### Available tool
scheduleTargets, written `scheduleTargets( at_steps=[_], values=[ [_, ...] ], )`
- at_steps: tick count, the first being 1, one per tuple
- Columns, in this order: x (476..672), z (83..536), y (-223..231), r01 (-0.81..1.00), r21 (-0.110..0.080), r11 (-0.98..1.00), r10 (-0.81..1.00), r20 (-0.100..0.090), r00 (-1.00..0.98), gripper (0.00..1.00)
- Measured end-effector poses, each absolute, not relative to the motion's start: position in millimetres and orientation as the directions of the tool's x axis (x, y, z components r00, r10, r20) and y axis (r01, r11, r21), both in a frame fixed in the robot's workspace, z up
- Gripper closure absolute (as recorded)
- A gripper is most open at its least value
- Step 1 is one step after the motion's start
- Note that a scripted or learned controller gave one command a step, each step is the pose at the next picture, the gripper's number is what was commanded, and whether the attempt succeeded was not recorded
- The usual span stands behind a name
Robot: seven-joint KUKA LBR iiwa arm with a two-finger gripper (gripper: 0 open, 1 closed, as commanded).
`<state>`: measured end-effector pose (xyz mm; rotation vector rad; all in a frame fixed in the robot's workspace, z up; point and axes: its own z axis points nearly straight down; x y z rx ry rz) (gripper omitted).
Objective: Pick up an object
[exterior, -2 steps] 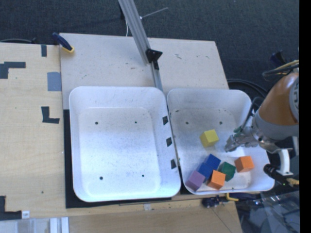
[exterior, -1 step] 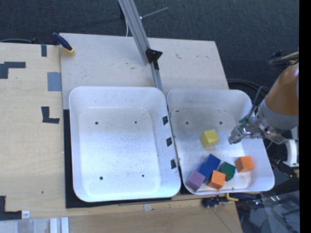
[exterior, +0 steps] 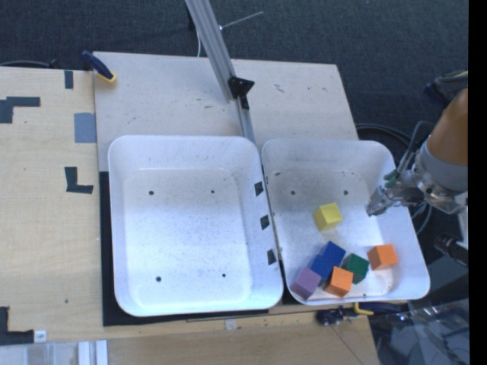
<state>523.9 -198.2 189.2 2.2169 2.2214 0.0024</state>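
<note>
my gripper hangs over the right bin's right edge, apart from every block; jaw gap: cannot tell. yellow block near the bin's middle. blue, green, purple and two orange blocks cluster toward the near right corner. left bin alongside.

Fixed overhead cam, slanted down on both bins.
</note>
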Motion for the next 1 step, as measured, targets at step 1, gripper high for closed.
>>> scheduleTargets(
  at_steps=[1],
  values=[
    [528.8, 245.8, -207.2, 1.0, 0.005, 0.001, 1.0, -0.002, -0.001, 1.0]
  ],
)
